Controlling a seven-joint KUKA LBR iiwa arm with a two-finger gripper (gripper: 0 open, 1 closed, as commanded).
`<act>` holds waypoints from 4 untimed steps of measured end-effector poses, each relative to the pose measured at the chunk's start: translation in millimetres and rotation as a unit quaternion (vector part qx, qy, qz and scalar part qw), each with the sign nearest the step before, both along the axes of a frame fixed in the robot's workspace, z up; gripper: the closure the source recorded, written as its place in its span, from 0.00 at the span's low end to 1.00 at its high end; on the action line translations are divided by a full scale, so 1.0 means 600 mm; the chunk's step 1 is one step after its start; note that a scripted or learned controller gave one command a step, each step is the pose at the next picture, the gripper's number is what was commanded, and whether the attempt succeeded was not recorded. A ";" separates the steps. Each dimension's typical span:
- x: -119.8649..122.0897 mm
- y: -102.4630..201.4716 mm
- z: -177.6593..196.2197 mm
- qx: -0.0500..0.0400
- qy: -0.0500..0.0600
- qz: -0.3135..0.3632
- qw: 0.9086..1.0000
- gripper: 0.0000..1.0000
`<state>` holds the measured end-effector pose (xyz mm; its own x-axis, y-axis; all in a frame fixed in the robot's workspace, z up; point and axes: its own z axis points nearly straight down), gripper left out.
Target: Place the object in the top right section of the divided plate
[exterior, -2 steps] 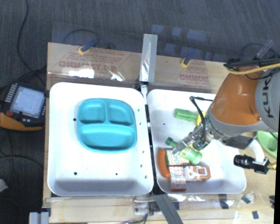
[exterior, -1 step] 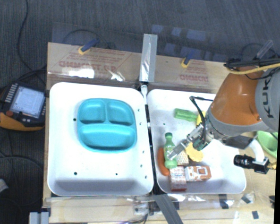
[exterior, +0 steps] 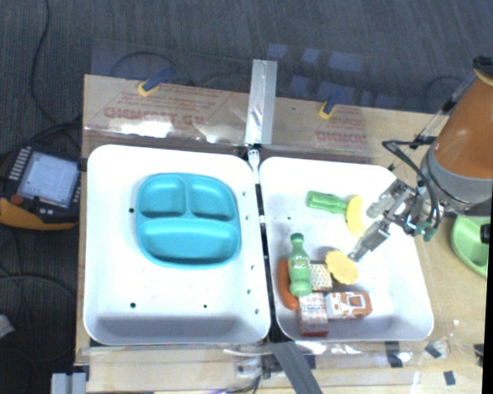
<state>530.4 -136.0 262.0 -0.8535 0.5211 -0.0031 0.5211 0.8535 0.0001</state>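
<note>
A blue divided plate (exterior: pixel 187 217) lies in the left bin (exterior: pixel 106 308), two small sections along its far side and one large section nearer me. The right bin (exterior: pixel 406 318) holds several toy foods: a green-handled piece with a yellow end (exterior: pixel 333 204), a green bottle (exterior: pixel 299 266), a yellow piece (exterior: pixel 340 267), an orange sausage (exterior: pixel 285 288) and two small cartons (exterior: pixel 333 308). My gripper (exterior: pixel 362 232) hovers over the right bin, just right of the yellow end and above the yellow piece. Its fingers stand open with nothing between them.
A metal divider (exterior: pixel 260 110) runs between the two bins at the back. A handheld controller (exterior: pixel 39 186) lies off the bench to the left. Something green (exterior: pixel 475 243) sits at the bench's right edge, beside the arm.
</note>
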 end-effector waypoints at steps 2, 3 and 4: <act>0.015 -0.041 -0.132 0.001 0.001 -0.030 1.000 0.00; -0.075 -0.089 -0.010 0.000 0.000 0.100 0.995 0.00; -0.074 -0.145 0.085 0.000 -0.001 0.310 0.951 0.00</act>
